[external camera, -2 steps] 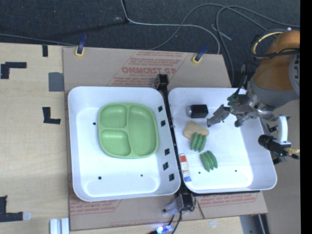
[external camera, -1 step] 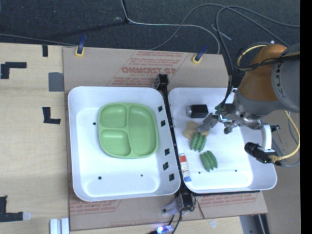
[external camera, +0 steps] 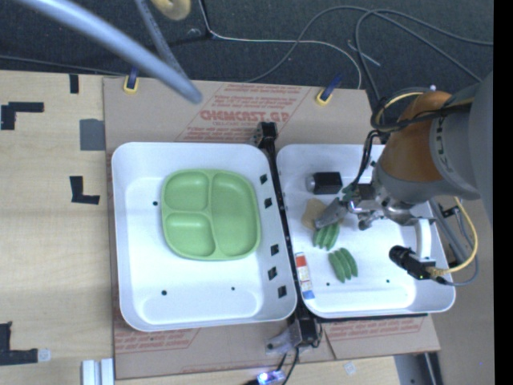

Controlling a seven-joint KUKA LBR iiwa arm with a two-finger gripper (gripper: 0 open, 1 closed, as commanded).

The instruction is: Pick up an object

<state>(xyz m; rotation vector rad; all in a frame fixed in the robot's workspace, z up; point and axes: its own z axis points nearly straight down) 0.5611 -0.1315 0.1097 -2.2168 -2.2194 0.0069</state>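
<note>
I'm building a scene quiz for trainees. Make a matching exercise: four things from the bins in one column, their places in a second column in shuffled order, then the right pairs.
Things:
1. green divided plate
2. black block
3. lower green pea pod
4. claw

Places:
A. right bin, near its back wall
B. right bin, toward its front, below the other pod
C. middle of the left bin
D. over the right bin, beside the upper green pod

Pairs: 1-C, 2-A, 3-B, 4-D
</note>
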